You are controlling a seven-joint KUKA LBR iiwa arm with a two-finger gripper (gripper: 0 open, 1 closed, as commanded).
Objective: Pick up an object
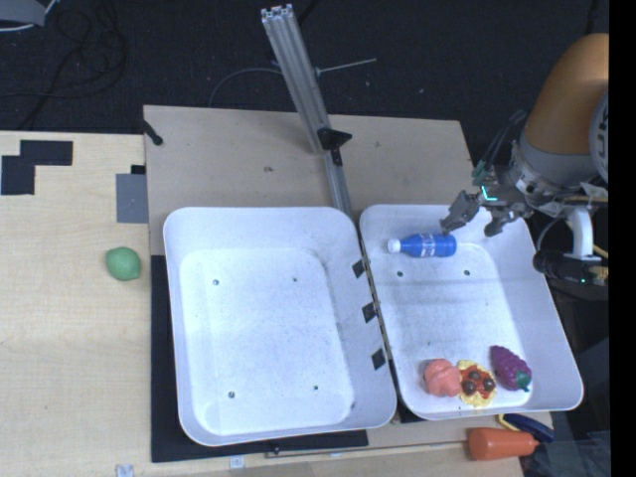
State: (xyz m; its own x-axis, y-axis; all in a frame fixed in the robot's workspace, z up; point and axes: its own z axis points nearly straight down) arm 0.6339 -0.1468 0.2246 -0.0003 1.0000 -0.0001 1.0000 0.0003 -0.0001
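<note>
Blue plastic bottle with white cap lies on side, round; jaws of gripper apart just above, empty. Risk: bottle rolls, grasp misses.

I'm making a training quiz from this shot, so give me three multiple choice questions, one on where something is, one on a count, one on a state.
1. Where is the green ball?
A. right bin
B. left bin
C. bench, left of the bins

2. How many things lie at the near edge of the right white bin?
A. three
B. one
C. five

3. How is the blue plastic bottle resting?
A. upright
B. on its side
C. raised in the claw

Answers: 1 C, it sits on bare wood; 2 A, orange, yellow and purple pieces; 3 B, it lies flat, cap leftward.
</note>
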